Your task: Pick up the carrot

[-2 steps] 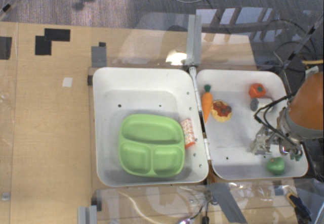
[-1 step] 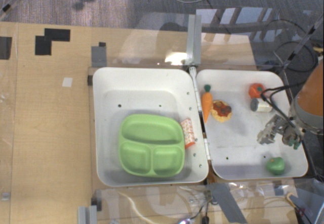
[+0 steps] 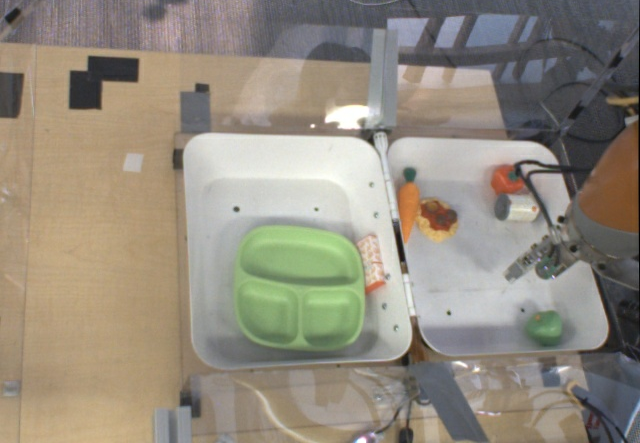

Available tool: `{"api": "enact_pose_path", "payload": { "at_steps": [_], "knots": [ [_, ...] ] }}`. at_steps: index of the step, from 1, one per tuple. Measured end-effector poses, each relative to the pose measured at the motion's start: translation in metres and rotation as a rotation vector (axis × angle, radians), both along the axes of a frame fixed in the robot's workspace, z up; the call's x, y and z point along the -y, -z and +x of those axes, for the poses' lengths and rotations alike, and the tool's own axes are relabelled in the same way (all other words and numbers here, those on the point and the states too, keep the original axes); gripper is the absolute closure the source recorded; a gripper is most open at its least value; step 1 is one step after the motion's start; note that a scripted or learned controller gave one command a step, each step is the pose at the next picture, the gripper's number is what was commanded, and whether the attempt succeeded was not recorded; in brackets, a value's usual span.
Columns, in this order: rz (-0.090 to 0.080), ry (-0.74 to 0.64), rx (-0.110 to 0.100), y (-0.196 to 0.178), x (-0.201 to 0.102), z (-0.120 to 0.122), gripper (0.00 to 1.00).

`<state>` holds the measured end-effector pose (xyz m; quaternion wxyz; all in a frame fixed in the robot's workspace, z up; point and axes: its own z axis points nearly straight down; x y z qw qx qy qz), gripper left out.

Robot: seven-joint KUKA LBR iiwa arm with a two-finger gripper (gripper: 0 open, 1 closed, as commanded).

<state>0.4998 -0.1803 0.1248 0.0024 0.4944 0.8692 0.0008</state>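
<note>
Carrot waiting, hand not there yet.
The carrot (image 3: 408,210) lies along the right bin's (image 3: 470,306) left wall, a pizza slice (image 3: 438,219) touching it; the hand (image 3: 535,263) hovers well to the right, released and empty, and must cross leftward and descend.

- We see the wooden bench (image 3: 90,261), pale tan, running across the view under a grey floor strip at the top.
- Directly on it sit two shallow white bins, the left bin (image 3: 215,176) and the right bin (image 3: 470,331), side by side and touching along a shared edge.
- We also see flat black patches (image 3: 100,81) near the bench's upper left corner, and a small white square (image 3: 133,163) below them.
</note>
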Motion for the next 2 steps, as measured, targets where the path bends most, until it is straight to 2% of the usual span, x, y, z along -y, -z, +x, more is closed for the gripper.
{"api": "enact_pose_path", "payload": {
  "at_steps": [1,2],
  "knots": [
    [-0.003,-0.115,0.005,-0.151,0.025,0.035,1.0],
    [-0.002,-0.497,0.0,0.021,0.015,0.039,1.0]
  ]
}}
